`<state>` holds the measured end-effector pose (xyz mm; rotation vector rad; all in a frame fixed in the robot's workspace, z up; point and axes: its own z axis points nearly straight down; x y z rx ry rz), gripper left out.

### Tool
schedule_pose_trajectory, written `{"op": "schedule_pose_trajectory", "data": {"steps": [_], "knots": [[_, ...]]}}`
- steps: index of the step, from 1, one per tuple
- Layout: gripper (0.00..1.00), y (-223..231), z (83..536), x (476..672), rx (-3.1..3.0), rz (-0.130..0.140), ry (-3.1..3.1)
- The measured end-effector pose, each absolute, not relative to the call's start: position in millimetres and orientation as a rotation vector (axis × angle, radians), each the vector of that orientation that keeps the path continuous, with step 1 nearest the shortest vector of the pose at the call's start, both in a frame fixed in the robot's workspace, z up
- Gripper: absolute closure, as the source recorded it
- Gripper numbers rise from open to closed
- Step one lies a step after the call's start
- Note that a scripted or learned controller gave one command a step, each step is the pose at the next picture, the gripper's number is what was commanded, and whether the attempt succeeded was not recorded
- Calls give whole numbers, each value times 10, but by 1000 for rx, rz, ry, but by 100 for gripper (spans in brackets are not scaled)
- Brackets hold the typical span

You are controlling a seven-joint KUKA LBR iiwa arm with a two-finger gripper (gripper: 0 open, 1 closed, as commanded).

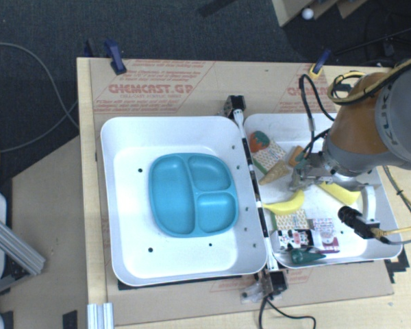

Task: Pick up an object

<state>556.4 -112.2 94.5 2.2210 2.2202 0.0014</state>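
Nearest me, at the front of the right bin (390,251), lie small printed packets (308,233) and a dark green thing (303,256); just behind them a yellow banana (288,203) curves across the bin floor; above it the arm (370,125) hangs low, its jaws (303,177) just beside the banana, though I cannot tell how wide they stand or whether they grip anything; the left bin (123,252) holds a blue divided plate (192,194); farther back, the counter (178,88) shows red lettering.
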Motion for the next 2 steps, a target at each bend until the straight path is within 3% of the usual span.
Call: {"op": "schedule_pose_trajectory", "data": {"steps": [1,2], "knots": [[0,-1121,942,5563,2221,1,2220],[100,-1116,1041,5567,2221,3,2219]]}}
